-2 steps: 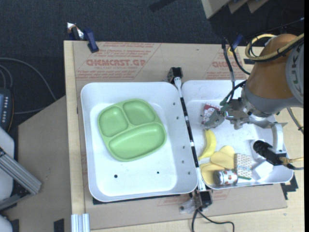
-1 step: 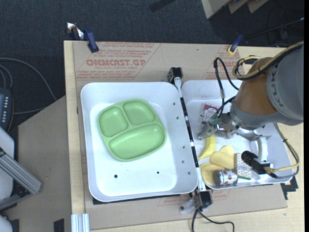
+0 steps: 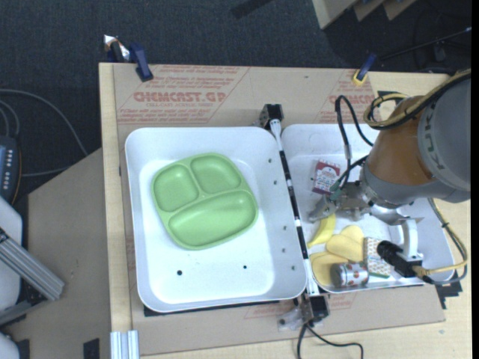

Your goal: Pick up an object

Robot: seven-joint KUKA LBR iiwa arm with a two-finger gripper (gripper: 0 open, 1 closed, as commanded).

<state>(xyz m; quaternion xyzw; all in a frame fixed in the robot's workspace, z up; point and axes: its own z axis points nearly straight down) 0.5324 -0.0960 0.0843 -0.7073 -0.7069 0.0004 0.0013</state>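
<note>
A grey KUKA arm with an orange band (image 3: 397, 155) is reaching in from the right and hanging low over the right-hand white bin (image 3: 299, 137), where the pickable clutter is lying: a small red-and-white packet (image 3: 326, 176) near the bin's upper left, a yellow banana-like piece (image 3: 322, 232) against the divider, a pale yellow rounded object (image 3: 346, 242) just beside it, a yellow dish-like piece (image 3: 322, 270) toward the bin's near corner, and a small can (image 3: 352, 275) with a red label resting at the bin's near edge. The tool (image 3: 346, 199) is hovering between the packet and the yellow pieces, its metal end crowded against the wrist housing, and whether it is released or clenched cannot be told from this slant; nothing is visibly sitting between its tips. The left-hand bin (image 3: 142, 223) is carrying a green divided plate (image 3: 203, 199), well apart from the arm.

By the look of things, the arm is working through the approach-and-descend step, with no object yet lifted. The next move is calling for a clean line over a single item, most likely the banana-like piece or the pale yellow object lying closest below, then a straight drop, a firm close and a lift clear of the neighbouring clutter and the black cables (image 3: 346, 137) trailing over the bin
</note>
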